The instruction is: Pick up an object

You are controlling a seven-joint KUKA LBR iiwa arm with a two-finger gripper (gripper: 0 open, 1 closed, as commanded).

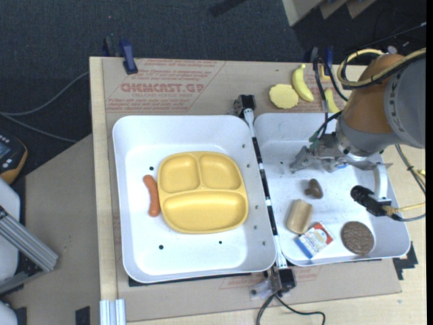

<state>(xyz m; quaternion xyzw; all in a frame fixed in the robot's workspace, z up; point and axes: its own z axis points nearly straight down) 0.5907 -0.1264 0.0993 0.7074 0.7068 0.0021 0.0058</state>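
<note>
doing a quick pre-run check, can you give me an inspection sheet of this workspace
surface: bench board bearing left bin and right bin side by side
job's things: in the right bin, small brown lump, tan block, red, white and blue packet, brown disc
clutter: yellow divided plate and orange sausage in the left bin; banana and yellow slice on the board behind the right bin
grippers: gripper low over the right bin, nothing seen held
cables: yellow and black cables at the arm; black cable on the floor
surroundings: dark carpet
</note>
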